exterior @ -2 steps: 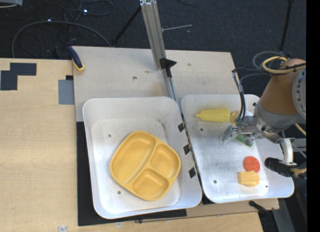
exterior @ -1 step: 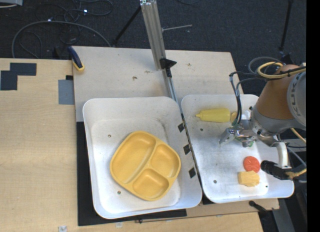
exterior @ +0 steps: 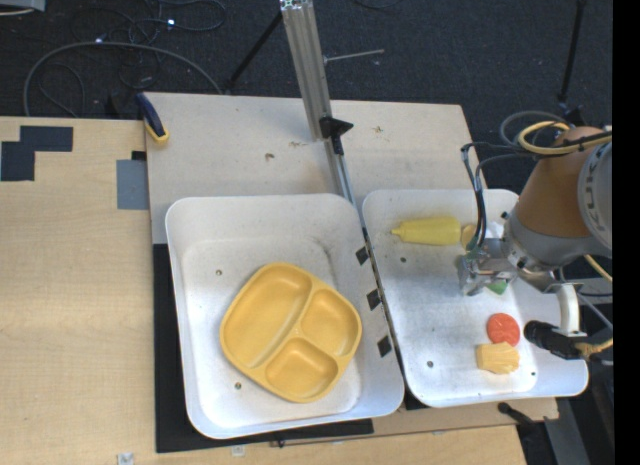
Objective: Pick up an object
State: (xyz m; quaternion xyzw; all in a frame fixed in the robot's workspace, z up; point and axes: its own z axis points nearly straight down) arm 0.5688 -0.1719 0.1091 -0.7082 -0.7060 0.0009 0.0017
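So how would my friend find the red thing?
Look in the right-hand white bin, near its lower right corner. The small round red object lies just above a pale yellow lump. It's the only red thing; the corn-like piece is yellow.

Light was even and fairly bright over the bench, seemingly from overhead. The two white bins looked slightly washed out, with only short, soft shadows. The dark floor stayed dim. Focus was soft and grainy overall.
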